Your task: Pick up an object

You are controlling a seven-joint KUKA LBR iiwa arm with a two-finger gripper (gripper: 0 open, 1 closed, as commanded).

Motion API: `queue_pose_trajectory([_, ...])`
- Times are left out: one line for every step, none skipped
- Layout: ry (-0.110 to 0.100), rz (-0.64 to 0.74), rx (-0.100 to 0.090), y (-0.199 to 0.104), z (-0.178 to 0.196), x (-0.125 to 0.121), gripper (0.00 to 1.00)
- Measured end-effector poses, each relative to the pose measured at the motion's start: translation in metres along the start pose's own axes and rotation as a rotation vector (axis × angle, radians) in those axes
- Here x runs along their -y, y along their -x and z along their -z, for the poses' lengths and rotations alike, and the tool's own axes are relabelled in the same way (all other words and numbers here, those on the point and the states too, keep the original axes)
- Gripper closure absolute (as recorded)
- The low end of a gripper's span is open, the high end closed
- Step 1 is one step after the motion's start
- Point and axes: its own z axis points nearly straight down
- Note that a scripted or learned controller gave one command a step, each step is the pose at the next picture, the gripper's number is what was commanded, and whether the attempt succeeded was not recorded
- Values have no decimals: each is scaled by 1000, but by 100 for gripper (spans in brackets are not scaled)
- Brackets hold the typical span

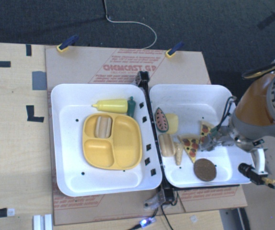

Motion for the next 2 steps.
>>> queue_pose_trajectory([-6, -1, 1, -5, 44, 6, 100])
queue_pose_trajectory([-2, -1, 3, 0, 105, 10, 100])
